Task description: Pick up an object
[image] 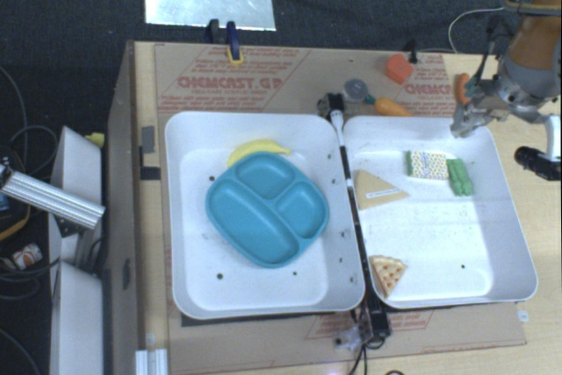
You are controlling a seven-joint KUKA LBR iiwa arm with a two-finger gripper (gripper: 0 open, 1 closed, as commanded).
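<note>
Claw (465,124) above right bin's (505,215) rim

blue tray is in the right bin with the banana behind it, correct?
Wrong bin. The camera view shows the blue tray in the left bin, with the banana behind it as you said.

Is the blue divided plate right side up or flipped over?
Right side up: the blue divided plate shows its three hollow compartments facing up, and it lies flat in the left bin.
</note>
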